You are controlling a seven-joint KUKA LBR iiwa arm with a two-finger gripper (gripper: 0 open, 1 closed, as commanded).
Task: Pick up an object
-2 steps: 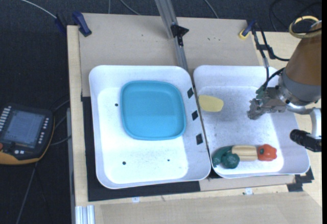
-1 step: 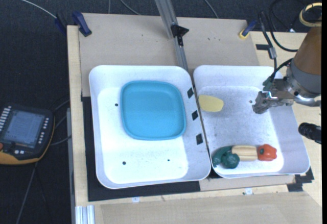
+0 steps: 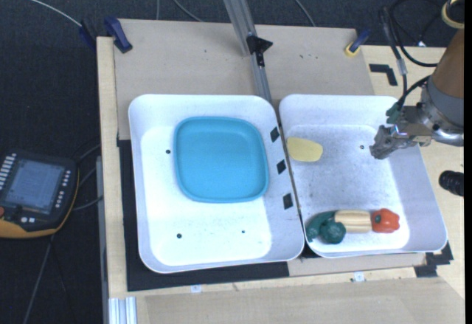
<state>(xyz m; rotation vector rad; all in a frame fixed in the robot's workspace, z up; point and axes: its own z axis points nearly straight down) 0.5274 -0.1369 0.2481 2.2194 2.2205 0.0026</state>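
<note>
The right bin (image 3: pixel 346 167) holds a pale yellow piece (image 3: pixel 304 149) near its upper left. Along its front edge lie a dark green object (image 3: pixel 327 229), a tan stick-like piece (image 3: pixel 352 221) and a red object (image 3: pixel 384 221) in a row. My gripper (image 3: pixel 384 145) hangs over the bin's upper right part, above bare bin floor, well apart from all the objects. Nothing shows between its fingers.
The left bin (image 3: pixel 151 190) carries a blue square plate (image 3: pixel 221 159). A metal post (image 3: pixel 236 1) slants down to the divide between the bins. Blue and yellow clamps sit at the bench's back corners. A handheld pendant (image 3: pixel 33 193) lies off the bench at left.
</note>
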